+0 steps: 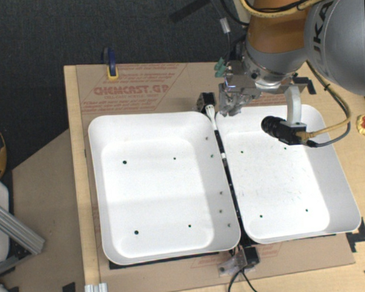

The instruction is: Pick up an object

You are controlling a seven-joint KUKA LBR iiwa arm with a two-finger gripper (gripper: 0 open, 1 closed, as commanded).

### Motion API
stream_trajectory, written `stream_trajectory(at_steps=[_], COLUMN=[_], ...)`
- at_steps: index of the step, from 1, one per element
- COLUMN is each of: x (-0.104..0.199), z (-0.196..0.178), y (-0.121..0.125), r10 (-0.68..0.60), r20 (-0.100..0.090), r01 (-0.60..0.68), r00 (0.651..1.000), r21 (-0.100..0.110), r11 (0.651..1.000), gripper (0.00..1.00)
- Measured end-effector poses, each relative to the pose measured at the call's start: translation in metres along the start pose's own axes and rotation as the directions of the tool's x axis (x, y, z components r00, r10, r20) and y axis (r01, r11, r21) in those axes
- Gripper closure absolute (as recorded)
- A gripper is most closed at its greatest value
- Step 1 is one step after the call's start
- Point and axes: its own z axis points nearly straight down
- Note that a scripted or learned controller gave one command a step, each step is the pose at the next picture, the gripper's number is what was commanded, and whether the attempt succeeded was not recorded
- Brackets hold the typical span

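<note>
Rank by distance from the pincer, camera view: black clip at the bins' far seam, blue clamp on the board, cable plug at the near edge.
Measured from the pincer at the far edge of the right bin:
1. Black clip, just to its left at the seam.
2. Blue clamp, far-left on the board.
3. Cable plug, at the near edge below the seam.
</note>
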Motion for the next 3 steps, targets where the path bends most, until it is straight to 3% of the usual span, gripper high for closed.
stream_trajectory(at_steps=[1, 2, 3], x=[0.002, 0.037, 0.029], z=[-0.029, 0.016, -0.011], y=[-0.016, 0.008, -0.02], r10=[-0.006, -0.009, -0.004], r20=[-0.002, -0.002, -0.002], r01=[0.006, 0.009, 0.004], r00=[1.0, 1.0, 1.0], r21=[0.001, 0.011, 0.007], r11=[1.0, 1.0, 1.0], gripper=[1.0, 1.0, 1.0])
